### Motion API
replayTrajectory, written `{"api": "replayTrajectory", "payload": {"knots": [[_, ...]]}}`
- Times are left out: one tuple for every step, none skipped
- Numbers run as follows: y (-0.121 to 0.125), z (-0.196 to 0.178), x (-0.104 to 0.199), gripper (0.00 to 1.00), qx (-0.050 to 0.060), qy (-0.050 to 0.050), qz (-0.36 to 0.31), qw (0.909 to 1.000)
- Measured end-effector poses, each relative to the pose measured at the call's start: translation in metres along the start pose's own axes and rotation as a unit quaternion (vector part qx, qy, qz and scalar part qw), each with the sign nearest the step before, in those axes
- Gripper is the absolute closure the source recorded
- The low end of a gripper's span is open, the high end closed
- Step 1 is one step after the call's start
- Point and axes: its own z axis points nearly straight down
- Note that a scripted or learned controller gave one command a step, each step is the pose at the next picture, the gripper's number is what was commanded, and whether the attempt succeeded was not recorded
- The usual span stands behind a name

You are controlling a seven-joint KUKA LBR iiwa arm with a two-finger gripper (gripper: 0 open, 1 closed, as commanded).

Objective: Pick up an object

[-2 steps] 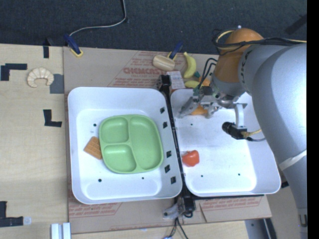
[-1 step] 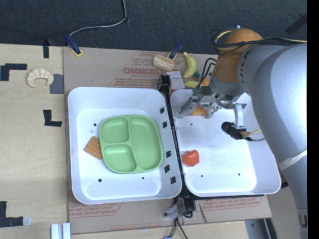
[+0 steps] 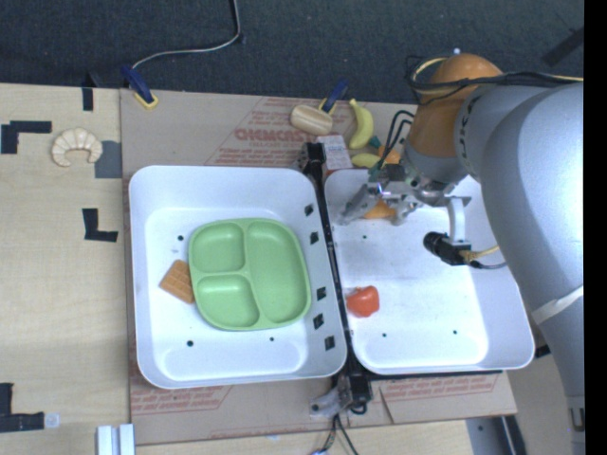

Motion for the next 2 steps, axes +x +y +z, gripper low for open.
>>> {"api": "replayTrajectory", "payload": {"knots": [[0.0000,0.0000,-0.0001,0.00,0.000,0.000,0.000,1.0000],[-0.0001,-0.0001,0.0003,0.00,0.000,-0.001,0.001,1.0000]]}}
